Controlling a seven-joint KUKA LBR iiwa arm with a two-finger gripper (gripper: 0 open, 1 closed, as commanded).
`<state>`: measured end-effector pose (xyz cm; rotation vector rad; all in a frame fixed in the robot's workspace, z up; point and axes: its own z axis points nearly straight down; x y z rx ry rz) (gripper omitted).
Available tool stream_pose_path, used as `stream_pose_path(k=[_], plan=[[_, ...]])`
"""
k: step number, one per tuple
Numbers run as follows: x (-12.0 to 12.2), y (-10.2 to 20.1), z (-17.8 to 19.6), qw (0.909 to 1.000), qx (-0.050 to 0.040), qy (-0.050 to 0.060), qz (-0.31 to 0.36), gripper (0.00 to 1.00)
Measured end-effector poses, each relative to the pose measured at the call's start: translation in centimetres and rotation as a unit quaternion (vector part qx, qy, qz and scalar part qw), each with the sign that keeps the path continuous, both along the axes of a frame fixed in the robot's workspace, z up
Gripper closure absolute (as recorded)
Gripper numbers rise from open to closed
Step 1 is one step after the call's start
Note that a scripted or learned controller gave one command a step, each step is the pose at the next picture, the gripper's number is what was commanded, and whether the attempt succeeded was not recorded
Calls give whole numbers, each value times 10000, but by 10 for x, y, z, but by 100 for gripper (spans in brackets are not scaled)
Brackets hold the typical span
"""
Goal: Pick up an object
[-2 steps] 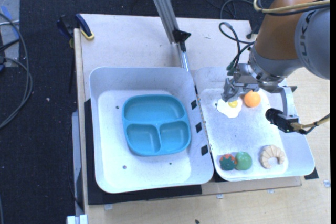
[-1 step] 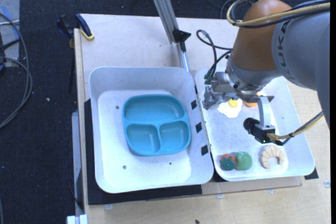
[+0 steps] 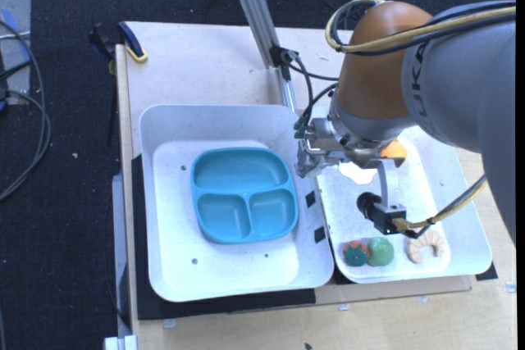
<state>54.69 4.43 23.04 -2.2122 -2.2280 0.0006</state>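
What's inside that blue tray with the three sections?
Nothing shows in the blue tray: all three compartments look bare. It lies in the left bin, and no part of it is covered.

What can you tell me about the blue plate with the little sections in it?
The light blue plastic divided plate is a rounded rectangle with three compartments: one long section across the far side and two smaller ones on the near side, split by raised ridges. It looks smooth and slightly glossy. It lies flat and right side up, turned a little askew, near the middle of the left shallow white bin, resting on the bin floor. All three sections look bare. The arm's wrist hangs just past its right edge, apart from it.
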Motion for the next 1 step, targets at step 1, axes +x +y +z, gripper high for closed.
stream_pose_path(k=[1], plan=[[-10,53,-10,10000,1,5,6,100]])
